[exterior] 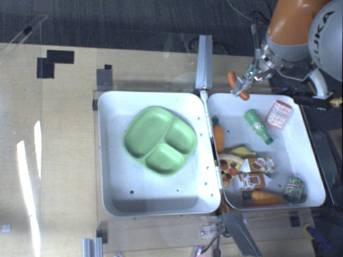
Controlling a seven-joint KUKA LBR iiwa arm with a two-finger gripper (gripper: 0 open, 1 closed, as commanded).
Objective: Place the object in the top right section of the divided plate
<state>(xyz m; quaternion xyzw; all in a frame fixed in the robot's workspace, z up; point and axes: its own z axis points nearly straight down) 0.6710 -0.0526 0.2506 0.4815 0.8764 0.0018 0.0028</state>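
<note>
grey arm [313,20] angled over right bin [311,159], tool [247,84] clamping orange sausage [236,85].

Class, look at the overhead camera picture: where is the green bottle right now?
The green bottle lies tilted in the right bin, near its upper middle, just left of the small pink carton and above the banana.

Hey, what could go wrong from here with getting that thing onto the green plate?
The pincer appears to pinch a small orange-red item at its tips above the right bin's far rim; a grip that slim might slip in transit. The divided plate sits rotated in the left bin, so its top right section may be easy to miss.
</note>
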